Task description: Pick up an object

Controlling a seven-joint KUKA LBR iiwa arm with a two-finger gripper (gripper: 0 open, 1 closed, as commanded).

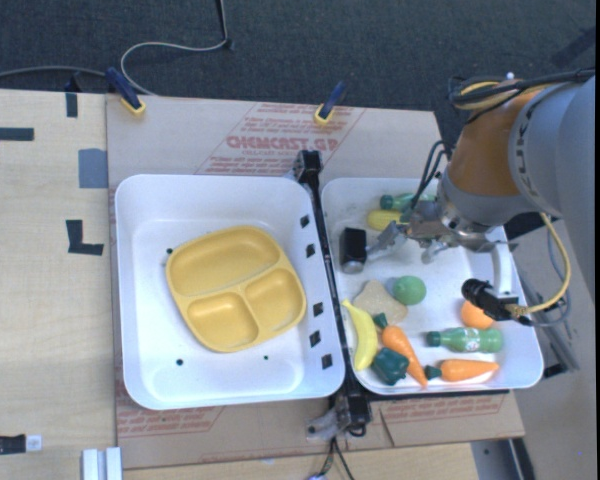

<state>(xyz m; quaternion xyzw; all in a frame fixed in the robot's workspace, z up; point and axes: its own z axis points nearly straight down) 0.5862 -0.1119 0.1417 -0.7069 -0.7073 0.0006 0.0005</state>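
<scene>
You see the arm (525,148) reaching in from the right, and its gripper (412,240) is low over the upper part of the right bin (528,368). The two fingers stand spread wide, one toward a dark cylinder (353,249) at the left wall and one toward the right, and nothing sits between them. Just below the gripper you find a green ball (410,289), which touches a beige bread slice (380,301). Lower in this bin lie a banana (362,333), a small carrot (402,350), a dark green piece (389,366), a larger carrot (466,370), a green bottle (468,340) and an orange fruit (475,314). A yellow-green toy (386,211) lies near the upper wall. In the left bin (145,268) you see a yellow divided plate (235,286).
</scene>
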